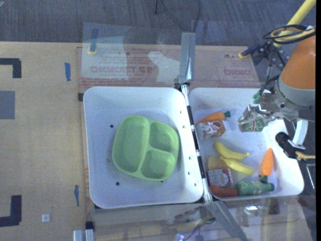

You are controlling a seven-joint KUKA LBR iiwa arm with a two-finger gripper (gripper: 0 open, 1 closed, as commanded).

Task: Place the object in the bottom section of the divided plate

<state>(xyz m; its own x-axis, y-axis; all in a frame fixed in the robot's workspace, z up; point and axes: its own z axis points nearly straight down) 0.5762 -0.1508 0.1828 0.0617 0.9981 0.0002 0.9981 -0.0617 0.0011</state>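
Observation:
The green divided plate (145,147) lies in the left bin (98,185), with one large section on its left and two smaller ones on its right; all three look bare. My gripper (254,117) hangs low over the upper right part of the right bin (293,187), under the grey wrist and orange band. A crumpled silvery-green item (250,124) sits right at the gripper's tip; whether it is held is unclear. An orange carrot (212,117) and a red-and-white carton (211,129) lie to the gripper's left.
The right bin also holds two bananas (233,158), a yellow block (214,162), a red-and-white packet (219,177), a green bottle (254,187) and a second carrot (268,162). A metal divider rail (193,134) separates the bins. Cables (281,34) hang behind the arm.

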